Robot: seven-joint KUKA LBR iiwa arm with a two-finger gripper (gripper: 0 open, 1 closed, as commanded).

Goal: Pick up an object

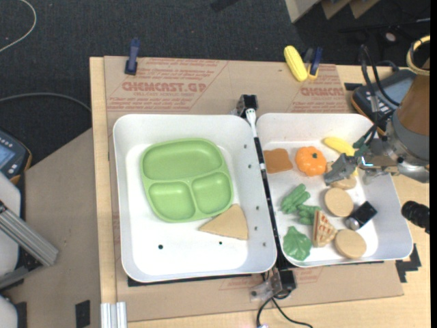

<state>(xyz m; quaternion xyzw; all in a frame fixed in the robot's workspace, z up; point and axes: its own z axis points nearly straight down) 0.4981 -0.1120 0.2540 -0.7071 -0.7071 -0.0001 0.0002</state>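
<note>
1. The gripper hangs low over the right bin, near that bin's upper right part, with the grey arm reaching in from the right edge.
2. Whether the jaws stand apart or together cannot be told; the grey fingers blur into the items beneath them, and nothing can be seen held between them.
3. Just under the gripper lies a round tan disc, and a pale item that the fingertips partly cover.
4. A yellow banana-shaped piece lies just above the gripper, and an orange pumpkin sits just to its left.
5. A brown square slab rests beside the pumpkin, near the bin's left wall.
6. Lower down lie green leafy pieces, a second green piece, a striped wedge, another tan disc and a small black block.
7. The left bin holds a green divided plate with 3 compartments, and a tan triangular wedge touching the plate's lower right corner.
8. Both bins sit on a brown cardboard sheet; a yellow corn cob lies on it above the right bin.
</note>
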